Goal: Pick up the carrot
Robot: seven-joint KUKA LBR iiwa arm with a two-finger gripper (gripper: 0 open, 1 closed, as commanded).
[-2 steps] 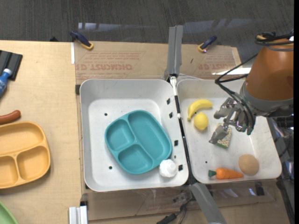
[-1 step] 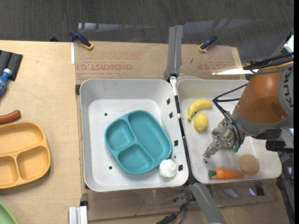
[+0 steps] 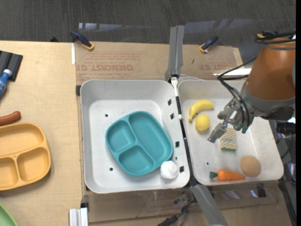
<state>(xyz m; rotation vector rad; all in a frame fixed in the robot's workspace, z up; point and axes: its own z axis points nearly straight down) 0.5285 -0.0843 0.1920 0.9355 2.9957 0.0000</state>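
Observation:
The carrot (image 3: 227,175), orange with a green top, lies along the front wall of the right bin (image 3: 273,145), its tip pointing right. My gripper (image 3: 223,130) hangs over the middle of that bin, well behind the carrot and apart from it. It sits just left of a pale speckled block (image 3: 229,140) with a green edge. Nothing shows in its grasp.
A banana (image 3: 201,108) and a lemon (image 3: 202,122) lie at the right bin's back left, and a tan ball (image 3: 250,165) rests right of the carrot. The left bin (image 3: 94,126) holds a teal divided plate (image 3: 138,142) and a white ball (image 3: 169,169). A yellow tray (image 3: 21,157) lies on the bench.

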